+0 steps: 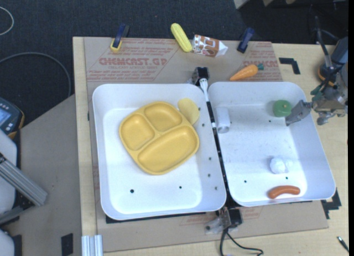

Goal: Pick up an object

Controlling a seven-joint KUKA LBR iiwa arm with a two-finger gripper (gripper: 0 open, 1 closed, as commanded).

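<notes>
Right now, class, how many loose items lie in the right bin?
3: a green ball at the back, a white lump lower down, and a sausage near the front edge.

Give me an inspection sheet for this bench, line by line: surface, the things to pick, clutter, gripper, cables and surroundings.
Surface: bench board bearing left bin and right bin, side by side.
Job's things: yellow divided tray and a pale yellow piece in the left bin; green object, white object, sausage and small white cup-like item in the right bin.
Clutter: banana, snack packet and carrot on the board behind the bins.
Gripper: gripper at the right bin's right edge, beside the green object; finger state unclear.
Cables: cable at the bench's front edge.
Surroundings: dark floor.
</notes>
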